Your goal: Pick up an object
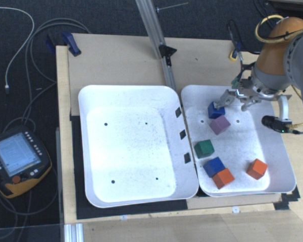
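Blue block [215, 110] (roughly cubic, corner toward arm) beside claw [237, 101]; claw spread wide, holding nothing.

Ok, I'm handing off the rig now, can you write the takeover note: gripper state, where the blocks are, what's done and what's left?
Gripper: open, holding nothing, low over the right white bin, beside the upper blue block.
Blocks, all in the right bin: purple block, green block, lower blue block touching a red-orange block, a second orange block.
Done: nothing lifted.
Left: close on a block, probably the upper blue one, and raise it.
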You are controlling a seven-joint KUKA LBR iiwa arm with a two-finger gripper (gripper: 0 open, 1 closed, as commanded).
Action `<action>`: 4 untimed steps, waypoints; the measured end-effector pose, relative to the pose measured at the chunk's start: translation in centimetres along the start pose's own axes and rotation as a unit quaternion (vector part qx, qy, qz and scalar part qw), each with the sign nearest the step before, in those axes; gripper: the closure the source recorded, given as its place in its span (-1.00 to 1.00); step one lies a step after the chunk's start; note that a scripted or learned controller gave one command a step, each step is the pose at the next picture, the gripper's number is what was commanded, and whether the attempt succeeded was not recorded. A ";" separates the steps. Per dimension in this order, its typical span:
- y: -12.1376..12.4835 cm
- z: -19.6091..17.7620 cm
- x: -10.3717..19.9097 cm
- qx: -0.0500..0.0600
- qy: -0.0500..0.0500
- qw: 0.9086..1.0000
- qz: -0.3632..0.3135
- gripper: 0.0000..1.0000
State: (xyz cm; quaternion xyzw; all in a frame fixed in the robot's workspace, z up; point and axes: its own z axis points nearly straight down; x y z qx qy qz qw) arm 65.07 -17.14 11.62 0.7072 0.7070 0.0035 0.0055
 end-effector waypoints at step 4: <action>0.0 0.5 7.4 0.007 0.002 1.000 -0.001 1.00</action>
